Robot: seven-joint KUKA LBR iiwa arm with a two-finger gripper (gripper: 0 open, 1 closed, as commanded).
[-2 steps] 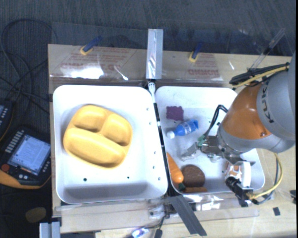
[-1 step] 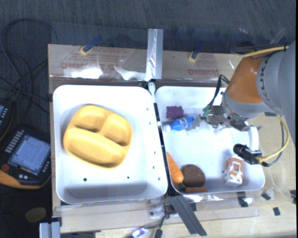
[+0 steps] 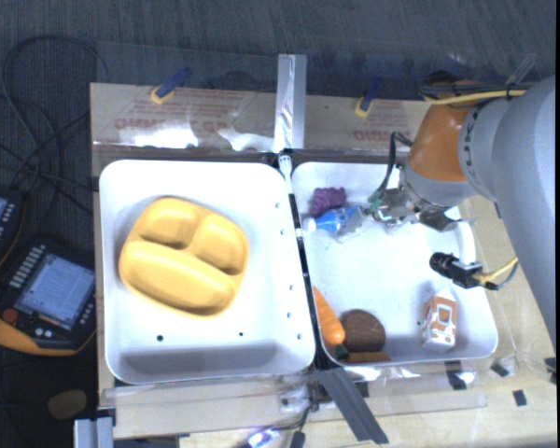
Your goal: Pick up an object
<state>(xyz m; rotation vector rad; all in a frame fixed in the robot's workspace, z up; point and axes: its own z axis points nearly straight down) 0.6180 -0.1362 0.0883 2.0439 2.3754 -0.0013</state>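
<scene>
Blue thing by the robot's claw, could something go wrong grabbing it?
Maybe. The blue object lies right beside the purple grapes, so the gripper might catch both or knock the grapes away. Both also sit close to the wall of the right bin, so the blue object might slide against it instead of being lifted.

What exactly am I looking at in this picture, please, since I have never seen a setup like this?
One camera looks down at a slant on a bench with two shallow white bins. The grey robot arm with an orange band reaches in from the right; its gripper is low in the right bin, near a blue object and purple grapes. That bin also has a carrot, a brown lump and a small carton. The left bin contains a big yellow bread-like item. Nothing is visibly held.
</scene>
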